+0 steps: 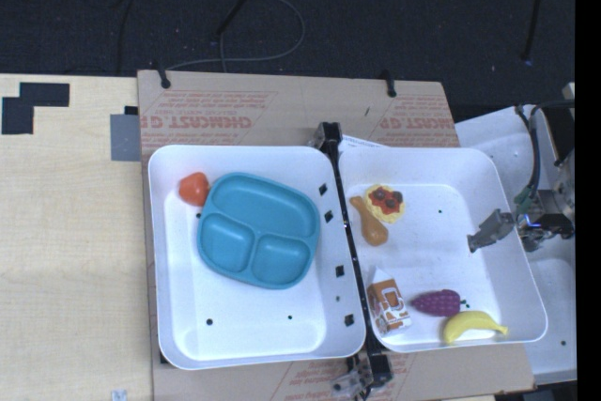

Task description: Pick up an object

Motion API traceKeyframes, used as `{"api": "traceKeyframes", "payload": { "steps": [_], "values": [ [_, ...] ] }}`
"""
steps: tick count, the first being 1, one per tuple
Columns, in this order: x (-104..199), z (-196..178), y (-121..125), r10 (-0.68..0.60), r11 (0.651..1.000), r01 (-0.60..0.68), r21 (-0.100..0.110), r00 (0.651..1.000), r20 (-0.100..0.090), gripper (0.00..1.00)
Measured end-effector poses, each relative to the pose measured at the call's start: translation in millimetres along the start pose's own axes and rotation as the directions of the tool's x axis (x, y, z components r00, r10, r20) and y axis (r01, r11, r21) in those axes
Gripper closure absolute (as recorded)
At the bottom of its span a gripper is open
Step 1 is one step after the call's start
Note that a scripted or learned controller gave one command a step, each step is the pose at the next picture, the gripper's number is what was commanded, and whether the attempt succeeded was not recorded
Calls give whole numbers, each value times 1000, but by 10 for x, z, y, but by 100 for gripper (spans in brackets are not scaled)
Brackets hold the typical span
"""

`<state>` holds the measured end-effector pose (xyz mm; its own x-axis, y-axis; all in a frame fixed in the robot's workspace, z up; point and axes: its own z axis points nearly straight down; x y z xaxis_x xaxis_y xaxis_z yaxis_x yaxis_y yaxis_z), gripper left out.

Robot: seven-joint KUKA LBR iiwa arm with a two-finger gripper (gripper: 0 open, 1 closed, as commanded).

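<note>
The right bin (470,166) holds a yellow pizza slice with red topping (386,201), a brown drumstick (369,222), a small orange and white carton (387,305), a purple bunch of grapes (438,302) and a yellow banana (472,326). The left bin (188,315) holds a blue divided plate (257,229) and a red-orange tomato (193,189) beside the plate's upper left. My gripper (488,230) reaches in over the right bin's right rim, at mid height. It is apart from all the objects, with nothing seen in it.
Both bins rest on a brown cardboard sheet (291,113). A black divider (343,239) runs between them. Light wooden bench surface (66,239) lies to the left. Cables and white cloth (526,141) sit by the arm at the right.
</note>
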<state>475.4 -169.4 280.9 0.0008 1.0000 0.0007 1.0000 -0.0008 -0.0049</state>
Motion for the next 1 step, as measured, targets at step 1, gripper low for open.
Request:
{"api": "traceKeyframes", "payload": {
  "steps": [1],
  "values": [
    [-2,-16,7,0,1000,0,-4,1000,1,0]
  ]
}}
